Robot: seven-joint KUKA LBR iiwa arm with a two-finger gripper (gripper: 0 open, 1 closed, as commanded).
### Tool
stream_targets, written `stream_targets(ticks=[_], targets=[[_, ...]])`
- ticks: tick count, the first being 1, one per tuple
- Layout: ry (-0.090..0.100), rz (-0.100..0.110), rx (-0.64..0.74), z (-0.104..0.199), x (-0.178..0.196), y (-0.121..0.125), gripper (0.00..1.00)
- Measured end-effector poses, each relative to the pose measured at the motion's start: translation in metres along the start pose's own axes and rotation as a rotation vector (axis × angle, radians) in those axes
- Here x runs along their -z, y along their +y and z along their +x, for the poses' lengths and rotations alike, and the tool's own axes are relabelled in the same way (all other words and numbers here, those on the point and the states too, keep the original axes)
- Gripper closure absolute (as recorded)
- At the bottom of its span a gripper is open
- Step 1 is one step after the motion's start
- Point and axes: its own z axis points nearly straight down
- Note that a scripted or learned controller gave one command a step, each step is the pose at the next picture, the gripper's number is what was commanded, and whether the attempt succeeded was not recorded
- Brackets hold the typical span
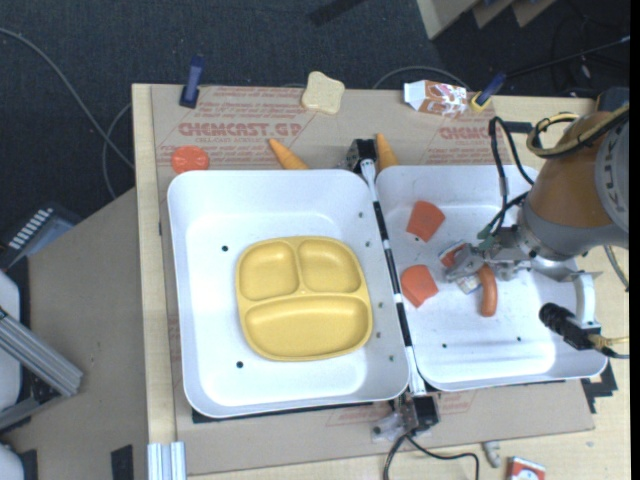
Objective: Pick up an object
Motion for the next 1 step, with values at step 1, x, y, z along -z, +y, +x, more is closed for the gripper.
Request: stream_targets(ticks=[1], targets=[[-0.001, -0.003, 0.0, 0.0002, 0.0102, 0.0007, 1.0]])
